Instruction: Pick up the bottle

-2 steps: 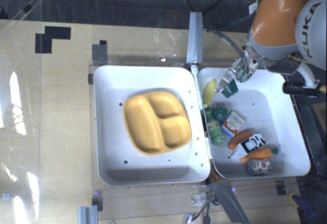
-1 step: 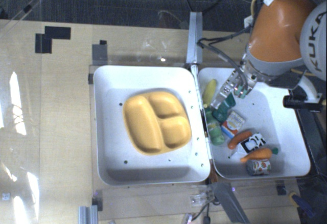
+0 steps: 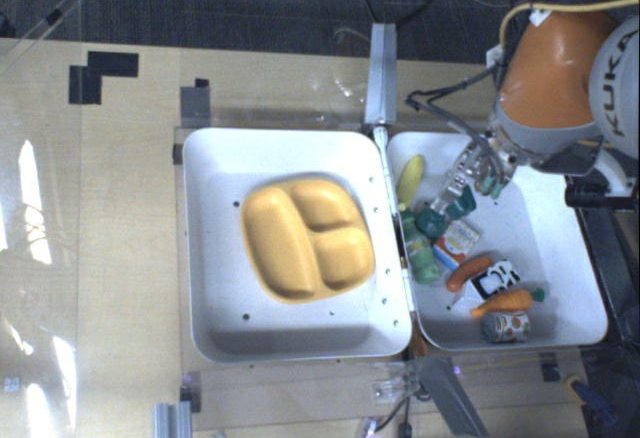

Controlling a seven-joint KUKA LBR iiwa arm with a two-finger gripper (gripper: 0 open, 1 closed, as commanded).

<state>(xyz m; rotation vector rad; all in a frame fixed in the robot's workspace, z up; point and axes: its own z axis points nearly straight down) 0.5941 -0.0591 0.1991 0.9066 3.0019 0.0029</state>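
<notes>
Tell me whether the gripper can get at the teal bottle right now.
Probably yes: the gripper hangs right beside the teal bottle, whose top lies uncovered, though a green toy crowds it closely.

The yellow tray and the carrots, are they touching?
Apart. The camera view shows the yellow tray in the left bin and both carrots in the right bin.

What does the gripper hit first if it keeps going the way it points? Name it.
The gripper points down and left into the right bin. First in that line looks to be the teal object just below its tip, though height above it is unclear from this slanted view.
</notes>
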